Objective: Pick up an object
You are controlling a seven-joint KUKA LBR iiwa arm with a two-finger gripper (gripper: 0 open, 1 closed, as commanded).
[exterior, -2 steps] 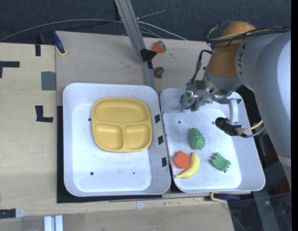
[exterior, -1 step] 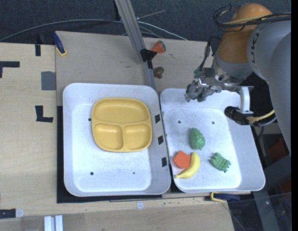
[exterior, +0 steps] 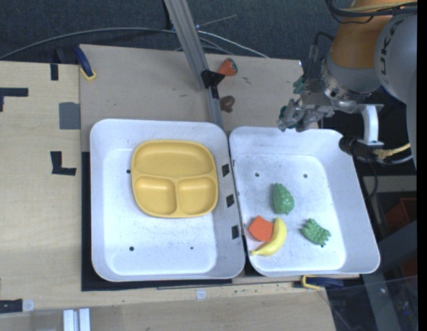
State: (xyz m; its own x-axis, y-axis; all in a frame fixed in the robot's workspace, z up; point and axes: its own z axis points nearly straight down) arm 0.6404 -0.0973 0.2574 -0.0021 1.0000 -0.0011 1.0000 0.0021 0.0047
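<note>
Jaws (exterior: pixel 296 118) hover over the right bin's (exterior: pixel 351 185) far rim, toys well apart.

We note four small items in the right bin (exterior: pixel 351 185), lower right of the frame. A dark green knobbly piece (exterior: pixel 283 199) lies mid-bin. Below it, a yellow banana (exterior: pixel 273 239) curves upward, touching an orange-red block (exterior: pixel 260 227) at its left. A lighter green leafy piece (exterior: pixel 314 232) sits apart to the right.

The banana (exterior: pixel 272 238) overlaps the orange piece (exterior: pixel 261 227); the tool's (exterior: pixel 297 118) fingertips are too blurred to judge.
</note>
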